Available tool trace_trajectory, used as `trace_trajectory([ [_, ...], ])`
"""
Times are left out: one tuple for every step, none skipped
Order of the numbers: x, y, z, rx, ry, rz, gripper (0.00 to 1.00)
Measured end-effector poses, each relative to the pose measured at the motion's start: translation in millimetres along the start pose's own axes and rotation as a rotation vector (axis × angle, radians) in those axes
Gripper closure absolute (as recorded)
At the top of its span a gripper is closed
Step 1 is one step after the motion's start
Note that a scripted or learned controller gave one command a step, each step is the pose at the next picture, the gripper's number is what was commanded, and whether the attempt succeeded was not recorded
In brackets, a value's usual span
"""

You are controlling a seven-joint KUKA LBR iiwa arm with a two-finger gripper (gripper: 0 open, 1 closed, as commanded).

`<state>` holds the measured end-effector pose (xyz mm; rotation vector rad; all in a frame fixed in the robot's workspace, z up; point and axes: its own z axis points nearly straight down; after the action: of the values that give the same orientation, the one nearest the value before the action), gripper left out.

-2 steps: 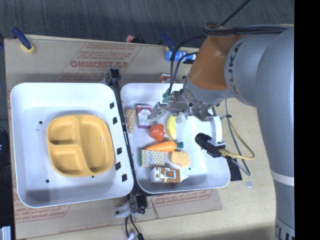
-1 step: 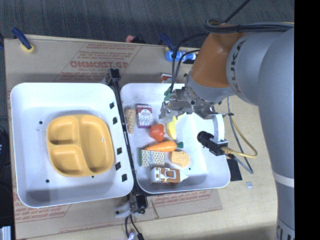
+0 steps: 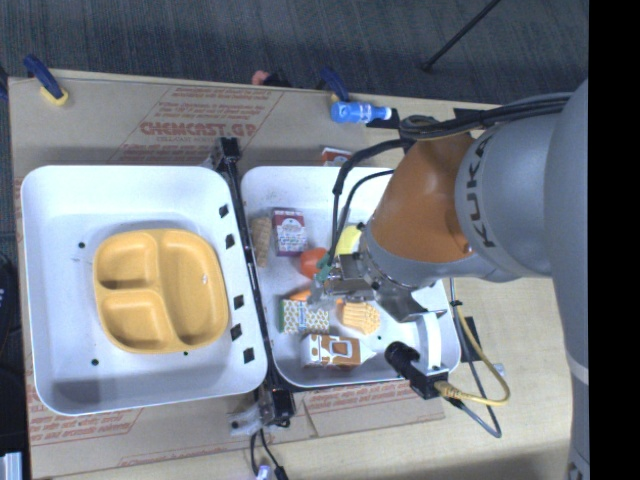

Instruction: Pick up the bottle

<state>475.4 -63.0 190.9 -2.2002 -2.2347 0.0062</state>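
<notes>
Tabletop (image 3: 520,368): pale wood, partly covered by a cardboard sheet (image 3: 190,118) printed in red; "CHEMCAST" can be read, and the smaller lines are too fine to make out.

Left bin (image 3: 50,298): white, shallow, holding a yellow divided tray (image 3: 160,288) with three compartments, near its middle.

Right bin (image 3: 262,183): white, with its right half hidden under the arm (image 3: 500,208). Contents that can be seen: a small red-and-white box (image 3: 289,232) toward the far edge, label unreadable; an orange-red round item (image 3: 313,261) near the centre; a green-and-white patterned packet (image 3: 304,316); a waffle-patterned yellow piece (image 3: 360,317) just beside it; and a brown-and-white carton (image 3: 333,350) at the near edge, print illegible.

Arm: grey with an orange band, lettered "KUKA" on its side, reaching in over the right bin.

Claw (image 3: 335,283): low over the centre of the right bin; how its fingers stand cannot be told.

Bottle (image 3: 357,112): blue with a white end, lying on its side on the cardboard at the tabletop's far edge, outside both bins.

Blue clamps (image 3: 45,78) at the far edge.
</notes>
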Motion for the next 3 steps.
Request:
trace_trajectory([
  [49,2,0,-0.004,0.0,0.375,1.0],
  [97,2,0,0.001,0.0,0.177,1.0],
  [0,0,-25,-0.004,-0.001,0.104,1.0],
])
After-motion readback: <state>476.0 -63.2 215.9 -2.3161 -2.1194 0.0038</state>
